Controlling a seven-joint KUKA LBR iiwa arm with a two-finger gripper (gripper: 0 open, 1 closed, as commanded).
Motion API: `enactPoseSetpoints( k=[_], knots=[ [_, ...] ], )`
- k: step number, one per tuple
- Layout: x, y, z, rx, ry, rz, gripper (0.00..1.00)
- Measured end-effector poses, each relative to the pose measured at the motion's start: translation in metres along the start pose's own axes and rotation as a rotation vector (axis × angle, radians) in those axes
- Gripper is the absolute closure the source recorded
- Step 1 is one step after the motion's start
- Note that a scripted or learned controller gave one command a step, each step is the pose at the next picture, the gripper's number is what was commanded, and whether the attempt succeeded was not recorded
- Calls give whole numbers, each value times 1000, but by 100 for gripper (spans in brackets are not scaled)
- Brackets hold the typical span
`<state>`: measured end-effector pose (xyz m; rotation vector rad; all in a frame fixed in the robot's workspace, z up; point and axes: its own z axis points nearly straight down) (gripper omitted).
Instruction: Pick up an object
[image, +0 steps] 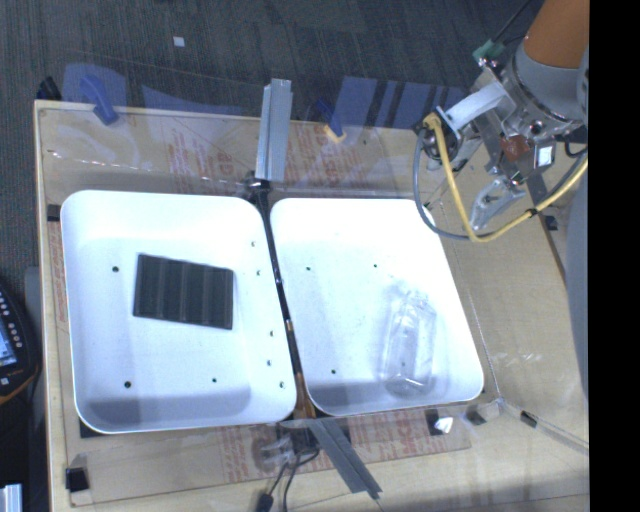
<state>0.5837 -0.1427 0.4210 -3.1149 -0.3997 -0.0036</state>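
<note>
Overhead view of the table (520, 330) with two white bins side by side. The right bin (340, 300) serves as the landmark. A clear plastic bottle (408, 340) lies flat inside it, near its right wall and toward its near edge, long axis running roughly from the far side to the near side of the bin with a slight tilt. The gripper (497, 200) hangs above and just outside the far right corner of the right bin, over bare table, amid yellow cable (450, 225); whether it is open or closed cannot be told, and nothing can be made out in its grasp. From the gripper the bottle lies toward the near edge and somewhat leftward, well apart. The likely next move is a descent into the bin, across the bottle's narrow width. A dark ribbed slab (184, 291) rests in the left bin (90, 230), farther off, beyond the divider.
</note>
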Motion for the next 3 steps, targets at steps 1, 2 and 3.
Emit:
enactPoseSetpoints(
  k=[1, 2, 3],
  knots=[
    [-9, 50, 27, 5, -9, 49, 0],
    [17, 72, -8, 0, -1, -99, 0],
    [38, 77, 71, 4, -8, -33, 0]
  ],
)
